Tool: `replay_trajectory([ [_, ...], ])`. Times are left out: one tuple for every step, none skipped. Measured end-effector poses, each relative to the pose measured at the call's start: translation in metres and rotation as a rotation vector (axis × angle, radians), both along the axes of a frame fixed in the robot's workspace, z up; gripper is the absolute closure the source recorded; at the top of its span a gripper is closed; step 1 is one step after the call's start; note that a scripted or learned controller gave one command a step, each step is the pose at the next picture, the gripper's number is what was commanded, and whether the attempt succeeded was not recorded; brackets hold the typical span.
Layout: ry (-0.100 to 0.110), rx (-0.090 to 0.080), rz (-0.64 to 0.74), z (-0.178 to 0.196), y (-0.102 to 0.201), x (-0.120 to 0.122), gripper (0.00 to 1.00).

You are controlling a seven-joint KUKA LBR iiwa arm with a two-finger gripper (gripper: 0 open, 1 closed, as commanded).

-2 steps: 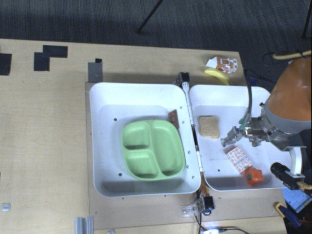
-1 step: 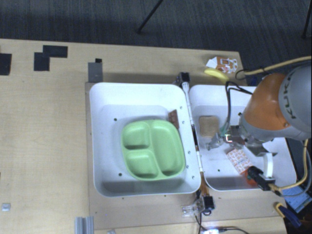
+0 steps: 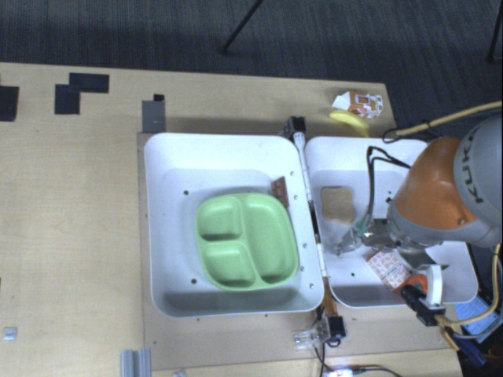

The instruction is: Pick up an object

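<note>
My gripper (image 3: 355, 239) hangs low in the right bin (image 3: 346, 289), near its left wall, under the grey and orange arm (image 3: 436, 199). A tan, sponge-like block (image 3: 337, 203) lies just beyond the gripper toward the back of this bin. A red and white patterned packet (image 3: 387, 267) lies just to the gripper's right on the bin floor, partly under the wrist. The left bin (image 3: 169, 210) holds a green divided plate (image 3: 247, 240) and a small brown piece (image 3: 279, 188) by its right wall.
A yellow, white and orange item (image 3: 355, 107) lies on the bench behind the right bin. The ridge between the two bins (image 3: 311, 210) runs close to the gripper's left. Black patches (image 3: 78, 91) mark the bench at the far left.
</note>
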State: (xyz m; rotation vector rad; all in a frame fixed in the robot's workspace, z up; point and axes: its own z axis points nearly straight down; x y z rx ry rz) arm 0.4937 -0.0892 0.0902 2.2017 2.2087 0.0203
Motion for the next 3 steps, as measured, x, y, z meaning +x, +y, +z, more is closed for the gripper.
replay_trajectory([
  [0.018,0.006,0.001,-0.004,-0.001,0.073,0.00],
  [0.020,0.007,0.003,-0.004,0.003,0.102,0.00],
  [0.014,0.007,0.006,0.008,0.003,0.105,1.00],
])
